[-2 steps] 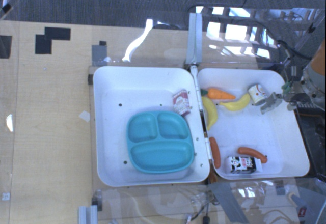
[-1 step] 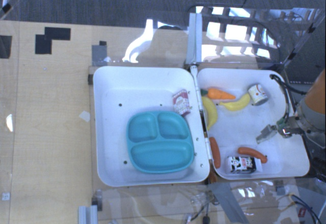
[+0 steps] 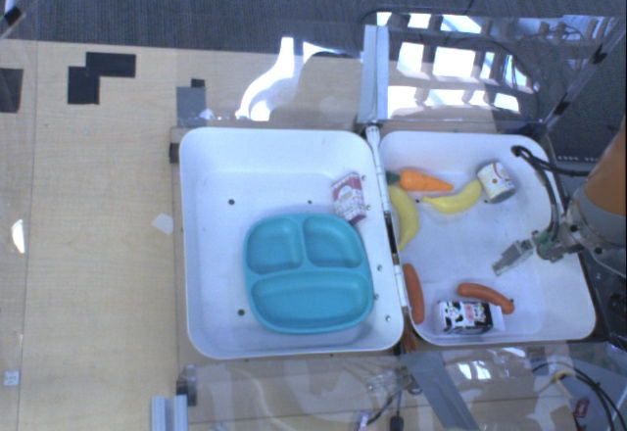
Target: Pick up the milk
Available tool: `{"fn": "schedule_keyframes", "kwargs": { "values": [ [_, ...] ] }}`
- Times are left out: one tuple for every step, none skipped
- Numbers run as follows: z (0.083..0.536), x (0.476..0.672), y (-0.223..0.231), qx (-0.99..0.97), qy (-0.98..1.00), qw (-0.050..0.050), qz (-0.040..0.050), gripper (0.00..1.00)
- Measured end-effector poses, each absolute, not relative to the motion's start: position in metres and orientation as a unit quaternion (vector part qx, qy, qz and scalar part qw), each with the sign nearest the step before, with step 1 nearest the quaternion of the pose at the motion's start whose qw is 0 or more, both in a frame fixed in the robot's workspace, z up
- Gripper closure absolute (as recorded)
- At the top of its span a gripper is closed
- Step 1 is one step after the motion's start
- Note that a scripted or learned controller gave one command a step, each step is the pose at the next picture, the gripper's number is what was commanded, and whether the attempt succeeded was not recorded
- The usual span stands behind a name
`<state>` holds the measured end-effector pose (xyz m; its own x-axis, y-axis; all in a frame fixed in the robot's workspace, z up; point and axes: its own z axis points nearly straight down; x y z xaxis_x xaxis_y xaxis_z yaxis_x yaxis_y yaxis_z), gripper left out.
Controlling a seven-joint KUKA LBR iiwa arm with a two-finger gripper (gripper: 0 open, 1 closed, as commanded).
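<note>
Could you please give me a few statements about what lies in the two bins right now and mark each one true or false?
1. The milk carton lies in the right bin, near its front edge. True.
2. The blue divided plate sits in the right bin. False: it sits in the left bin.
3. The gripper holds the milk carton. False: it hangs apart from the carton, up and to the right of it.
4. A carrot lies beside a banana in the right bin. True.
5. A sausage lies just above the milk carton. True.
</note>
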<state>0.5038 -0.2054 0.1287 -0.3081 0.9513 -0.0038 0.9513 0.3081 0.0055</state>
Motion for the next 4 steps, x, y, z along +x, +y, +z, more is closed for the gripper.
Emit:
{"fn": "schedule_keyframes", "kwargs": {
  "values": [
    [0.098, 0.518, -0.185, 0.495, 0.869, 0.003, 0.0011, 0.00],
    [0.111, 0.521, -0.185, 0.495, 0.869, 0.007, 0.0026, 1.00],
    [0.228, 0.489, -0.206, 0.523, 0.852, 0.005, 0.0010, 1.00],
    [0.223, 0.489, -0.075, 0.281, 0.960, 0.004, 0.0010, 1.00]
  ]
}}
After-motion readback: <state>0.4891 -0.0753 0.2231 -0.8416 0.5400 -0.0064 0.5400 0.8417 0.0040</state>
